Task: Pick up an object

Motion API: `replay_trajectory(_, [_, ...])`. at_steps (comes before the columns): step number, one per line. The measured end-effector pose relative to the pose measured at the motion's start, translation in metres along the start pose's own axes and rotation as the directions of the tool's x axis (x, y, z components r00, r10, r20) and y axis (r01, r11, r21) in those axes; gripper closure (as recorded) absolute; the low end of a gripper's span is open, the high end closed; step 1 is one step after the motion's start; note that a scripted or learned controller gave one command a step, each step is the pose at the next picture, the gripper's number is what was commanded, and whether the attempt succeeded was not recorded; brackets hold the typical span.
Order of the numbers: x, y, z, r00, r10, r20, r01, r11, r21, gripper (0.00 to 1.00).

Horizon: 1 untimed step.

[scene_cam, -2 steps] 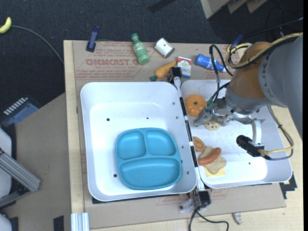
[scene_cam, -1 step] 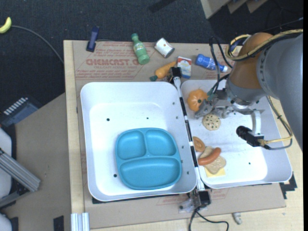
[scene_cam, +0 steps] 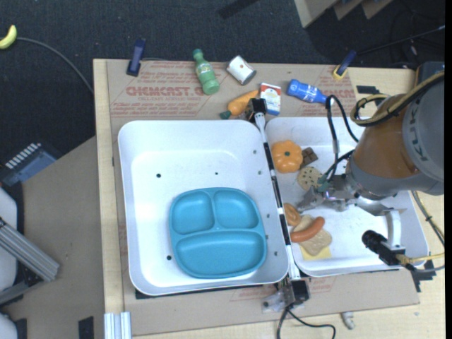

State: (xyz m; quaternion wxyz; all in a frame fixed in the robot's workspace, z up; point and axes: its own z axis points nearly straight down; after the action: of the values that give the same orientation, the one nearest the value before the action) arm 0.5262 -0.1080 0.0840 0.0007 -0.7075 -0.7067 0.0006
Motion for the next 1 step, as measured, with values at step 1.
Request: replay_trajectory(1, [-0.0001,0.1231,0.0029,1.0,-0.004,-0.002,0.004,1.0,0.023,0.0])
